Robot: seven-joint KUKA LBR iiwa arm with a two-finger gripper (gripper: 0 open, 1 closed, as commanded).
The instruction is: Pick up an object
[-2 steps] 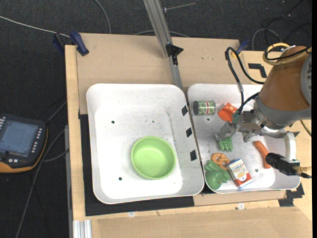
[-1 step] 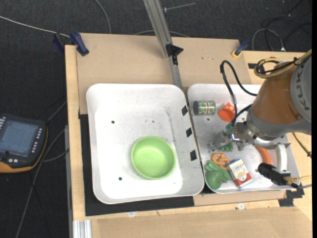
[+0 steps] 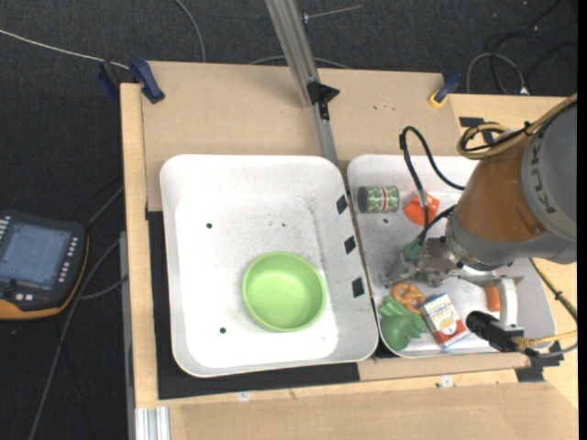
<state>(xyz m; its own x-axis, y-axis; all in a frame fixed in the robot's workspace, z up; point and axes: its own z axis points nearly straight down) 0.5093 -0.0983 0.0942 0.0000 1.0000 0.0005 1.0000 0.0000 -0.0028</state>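
From the camera view above the desk (image 3: 238, 99), the arm (image 3: 514, 200) reaches in from the right and hangs low over the right bin (image 3: 385, 168). Its end effector (image 3: 417, 264) sits down among the clutter; whether it is released or clenched I cannot tell, and nothing is visibly between its tips.

The candidates for picking all lie in that right bin: a small green-labelled can (image 3: 378, 198) on its side at the far left, an orange piece (image 3: 417, 211) just beside it, and, nearer, a green toy (image 3: 401, 324), an orange ring-like item (image 3: 407, 293) and a small printed box (image 3: 440, 317) packed closely together. The left bin (image 3: 183, 200) holds a green bowl (image 3: 283, 290).

The likely risk is crowding: a closing grasp could nudge neighbours aside, catch two items, or pinch only an edge that slips free on lifting.
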